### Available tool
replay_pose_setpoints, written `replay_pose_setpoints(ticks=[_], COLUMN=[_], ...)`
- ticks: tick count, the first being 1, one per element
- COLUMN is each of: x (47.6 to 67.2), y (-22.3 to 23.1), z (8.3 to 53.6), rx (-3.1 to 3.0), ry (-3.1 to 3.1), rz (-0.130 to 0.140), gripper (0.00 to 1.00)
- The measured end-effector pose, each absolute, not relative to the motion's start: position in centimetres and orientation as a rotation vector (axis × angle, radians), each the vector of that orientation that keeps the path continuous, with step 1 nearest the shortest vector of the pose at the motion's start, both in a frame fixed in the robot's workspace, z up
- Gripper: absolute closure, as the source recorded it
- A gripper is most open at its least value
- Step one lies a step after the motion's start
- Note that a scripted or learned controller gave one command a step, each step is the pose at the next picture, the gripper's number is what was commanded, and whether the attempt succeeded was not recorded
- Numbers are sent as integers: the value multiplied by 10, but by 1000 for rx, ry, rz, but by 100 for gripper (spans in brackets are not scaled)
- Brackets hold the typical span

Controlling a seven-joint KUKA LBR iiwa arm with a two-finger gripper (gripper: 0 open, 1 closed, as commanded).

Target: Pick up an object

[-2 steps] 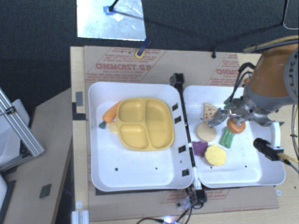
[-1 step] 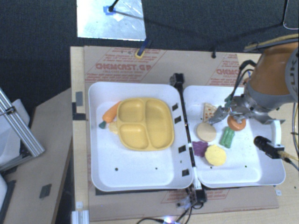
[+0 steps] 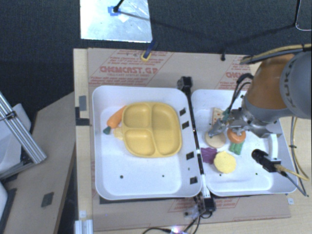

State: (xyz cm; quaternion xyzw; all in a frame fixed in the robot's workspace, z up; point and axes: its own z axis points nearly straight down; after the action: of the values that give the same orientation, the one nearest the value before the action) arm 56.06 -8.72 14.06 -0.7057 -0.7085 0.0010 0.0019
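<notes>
Gripper [image 3: 220, 128]: over right bin [image 3: 253, 182], near its left wall; grip state cannot be told.
Tan disc [image 3: 216, 140]: directly below gripper.
Carrot [image 3: 115, 117]: left bin [image 3: 146, 182], long axis diagonal, tip toward upper right.

The divided plate [image 3: 148, 129] lies in the left bin [image 3: 105, 179], a toy carrot [image 3: 114, 117] touching its left edge. Several toy foods [image 3: 225, 162] cluster in the right bin [image 3: 253, 179].

One fixed camera above the bench [image 3: 83, 130], slanted down over both bins [image 3: 105, 179].
</notes>
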Motion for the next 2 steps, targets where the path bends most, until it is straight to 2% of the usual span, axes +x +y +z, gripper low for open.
replay_pose_setpoints(ticks=[1, 2], x=[562, 562], y=[-88, -87], z=[107, 115], rx=[-2224, -2222], ry=[-2226, -2225], rz=[-5, -5], gripper=[0, 100])
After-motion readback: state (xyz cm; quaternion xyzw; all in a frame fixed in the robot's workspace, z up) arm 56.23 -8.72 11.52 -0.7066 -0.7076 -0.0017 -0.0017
